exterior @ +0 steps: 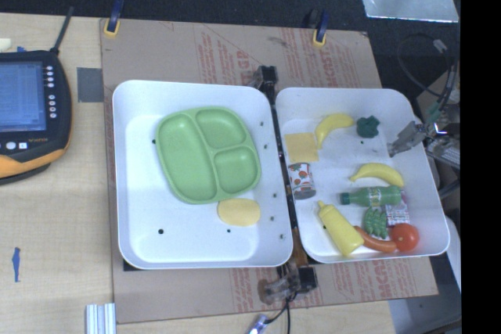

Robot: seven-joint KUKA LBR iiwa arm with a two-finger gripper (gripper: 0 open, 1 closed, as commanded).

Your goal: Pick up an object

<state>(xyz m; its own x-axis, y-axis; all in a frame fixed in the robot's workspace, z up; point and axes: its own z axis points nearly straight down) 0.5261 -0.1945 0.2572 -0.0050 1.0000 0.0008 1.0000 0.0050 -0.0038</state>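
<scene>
Hanging at the right bin's [429, 168] far edge, the gripper [409, 138] is being kept clear of the crowded items, its state impossible to tell, while the nearest candidate, a banana [379, 174], is being left lying just beside it.

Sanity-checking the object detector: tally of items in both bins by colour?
Yellow: 5: two bananas, cheese slice, mustard bottle, oval piece
Green: 4: divided plate, bottle, dark lump, leafy piece
Red: 2: tomato, pepper
Printed can: 1
Total: 12
</scene>
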